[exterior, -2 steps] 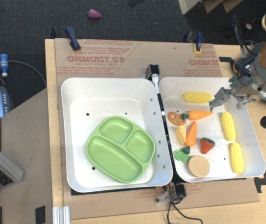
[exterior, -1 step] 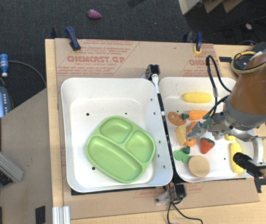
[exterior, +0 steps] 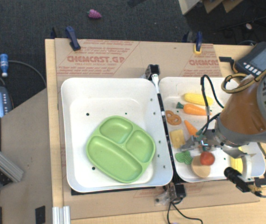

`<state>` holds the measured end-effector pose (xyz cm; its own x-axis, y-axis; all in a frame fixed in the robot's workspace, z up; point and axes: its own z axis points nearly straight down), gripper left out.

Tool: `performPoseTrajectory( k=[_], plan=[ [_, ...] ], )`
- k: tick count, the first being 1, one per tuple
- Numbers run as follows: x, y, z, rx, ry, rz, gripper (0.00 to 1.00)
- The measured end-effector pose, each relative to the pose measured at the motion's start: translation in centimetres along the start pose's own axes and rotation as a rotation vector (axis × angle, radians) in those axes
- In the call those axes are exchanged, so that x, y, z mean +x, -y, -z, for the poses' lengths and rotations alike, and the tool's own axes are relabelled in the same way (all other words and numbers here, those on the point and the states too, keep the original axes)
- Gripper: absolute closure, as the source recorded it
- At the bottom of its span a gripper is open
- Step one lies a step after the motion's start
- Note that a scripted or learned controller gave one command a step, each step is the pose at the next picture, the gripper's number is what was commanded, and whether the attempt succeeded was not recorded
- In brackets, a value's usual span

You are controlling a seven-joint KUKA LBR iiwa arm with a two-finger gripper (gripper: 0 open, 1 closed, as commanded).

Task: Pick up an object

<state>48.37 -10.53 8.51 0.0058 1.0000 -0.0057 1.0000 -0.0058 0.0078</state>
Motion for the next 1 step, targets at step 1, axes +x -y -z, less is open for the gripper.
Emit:
performPoseTrajectory(
  k=[1],
  plan=[
    [0.45, -11.6, 0.01, -0.003, -0.003, 0.01, 0.0]
  ],
)
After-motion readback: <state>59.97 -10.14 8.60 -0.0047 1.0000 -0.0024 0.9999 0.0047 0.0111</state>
